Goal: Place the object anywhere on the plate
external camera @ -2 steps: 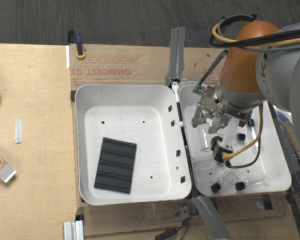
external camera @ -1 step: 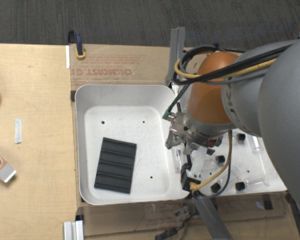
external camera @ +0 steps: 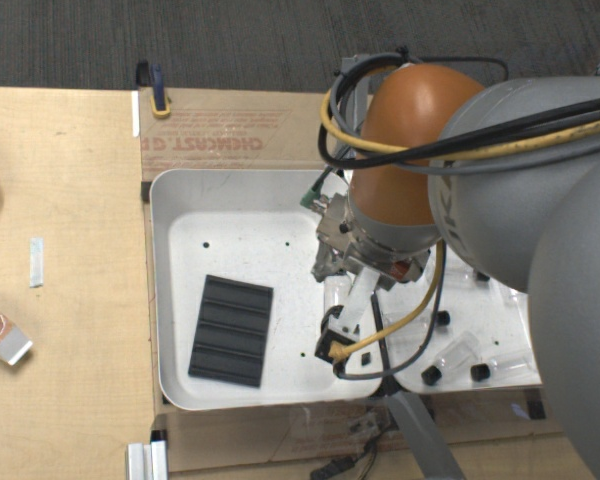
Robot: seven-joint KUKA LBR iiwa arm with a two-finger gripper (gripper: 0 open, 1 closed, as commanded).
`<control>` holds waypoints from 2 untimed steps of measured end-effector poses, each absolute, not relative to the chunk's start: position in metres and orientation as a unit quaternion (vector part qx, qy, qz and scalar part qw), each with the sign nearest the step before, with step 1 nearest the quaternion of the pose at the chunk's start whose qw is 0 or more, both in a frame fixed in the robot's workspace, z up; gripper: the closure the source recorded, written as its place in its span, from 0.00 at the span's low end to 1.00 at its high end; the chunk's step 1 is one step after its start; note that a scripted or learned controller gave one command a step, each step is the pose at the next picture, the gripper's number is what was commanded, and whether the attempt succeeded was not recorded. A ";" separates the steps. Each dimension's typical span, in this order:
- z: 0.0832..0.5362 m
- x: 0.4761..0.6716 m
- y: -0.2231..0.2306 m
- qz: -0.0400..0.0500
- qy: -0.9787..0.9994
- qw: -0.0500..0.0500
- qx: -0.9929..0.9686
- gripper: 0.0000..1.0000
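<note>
Mostly my orange-banded wrist (external camera: 420, 138) hides my claw (external camera: 348, 263), so whether it is clenched or released I cannot tell. The black ribbed rectangular slab (external camera: 232, 330) lies flat in the shallow white bin (external camera: 180, 218), apart from my claw.

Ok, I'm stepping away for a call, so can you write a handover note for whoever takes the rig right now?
Gripper: low over the white bin, right of the black ribbed slab; the wrist hides whether it holds anything.
Slab: flat in the bin's left part, nothing on it; possibly the plate.
Done: no placement shows.
Left: set the object on the plate.
</note>
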State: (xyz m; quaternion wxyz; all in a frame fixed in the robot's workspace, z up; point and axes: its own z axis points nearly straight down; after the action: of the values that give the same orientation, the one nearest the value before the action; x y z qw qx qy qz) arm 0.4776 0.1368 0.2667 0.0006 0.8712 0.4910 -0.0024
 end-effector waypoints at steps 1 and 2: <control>0.202 0.477 0.209 -0.004 0.511 0.000 0.859 1.00; 0.202 0.477 0.209 -0.004 0.511 0.000 0.859 0.00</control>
State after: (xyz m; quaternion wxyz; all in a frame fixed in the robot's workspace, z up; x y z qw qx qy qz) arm 0.4766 0.2088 0.2021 0.0002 0.8594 0.5114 -0.0038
